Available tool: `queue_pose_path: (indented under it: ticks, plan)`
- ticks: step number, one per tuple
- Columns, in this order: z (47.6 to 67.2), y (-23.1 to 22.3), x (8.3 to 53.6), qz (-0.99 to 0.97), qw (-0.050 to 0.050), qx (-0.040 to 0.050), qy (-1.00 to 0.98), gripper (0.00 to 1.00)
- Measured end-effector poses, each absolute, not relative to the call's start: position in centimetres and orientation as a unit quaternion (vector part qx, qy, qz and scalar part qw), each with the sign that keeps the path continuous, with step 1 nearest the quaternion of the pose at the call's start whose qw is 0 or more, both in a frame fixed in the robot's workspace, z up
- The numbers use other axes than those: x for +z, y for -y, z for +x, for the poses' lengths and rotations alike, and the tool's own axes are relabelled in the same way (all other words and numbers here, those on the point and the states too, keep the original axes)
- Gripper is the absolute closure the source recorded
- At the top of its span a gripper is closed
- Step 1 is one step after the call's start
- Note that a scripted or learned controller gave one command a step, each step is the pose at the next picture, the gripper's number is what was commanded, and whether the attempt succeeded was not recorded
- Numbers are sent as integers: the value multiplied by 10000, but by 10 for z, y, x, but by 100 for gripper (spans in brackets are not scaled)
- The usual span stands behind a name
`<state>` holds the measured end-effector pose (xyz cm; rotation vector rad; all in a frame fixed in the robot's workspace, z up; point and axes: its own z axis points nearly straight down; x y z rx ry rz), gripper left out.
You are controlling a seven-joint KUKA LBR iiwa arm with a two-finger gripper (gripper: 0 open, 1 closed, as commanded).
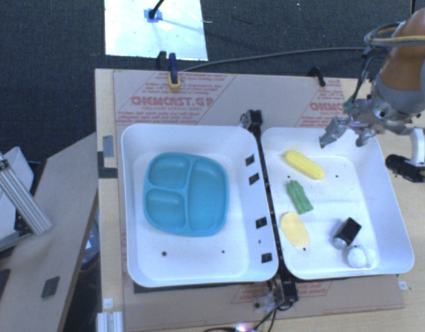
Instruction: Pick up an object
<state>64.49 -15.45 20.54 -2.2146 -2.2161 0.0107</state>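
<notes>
Nearest candidate for the pick is the yellow corn cob (304, 164), lying flat in the far part of the right bin (388, 251), long axis running from far-left to near-right, blunt end toward the near-right. Just near of it lies a green vegetable piece (299, 196), long axis roughly far-to-near with a slight lean to the right. Nearer again, a pale yellow lemon-like piece (294, 229) sits close to the divider between bins, elongated far-to-near. At the near-right corner a small black block (347, 232) stands tilted, touching or just beside a white ball-like object (358, 256). All five lie loose and apart enough to be approached from above, probably scattered as pick targets. The pincer (347, 131) hangs over the far rim of the right bin, far-right of the corn, released: two fingers (330, 134) spread, nothing between them. It looks poised above the bin, not yet down at any object, so the grasp is not begun. Left bin (139, 254) holds a blue divided plate (186, 193), lying flat, well apart from the pincer. Both bins sit on the table (115, 102) over a printed board.
</notes>
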Motion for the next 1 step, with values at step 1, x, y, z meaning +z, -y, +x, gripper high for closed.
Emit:
queue_pose_path:
  ticks: [1]
  plan:
    - [648,154,214,-7060,-10,-5,7082,0]
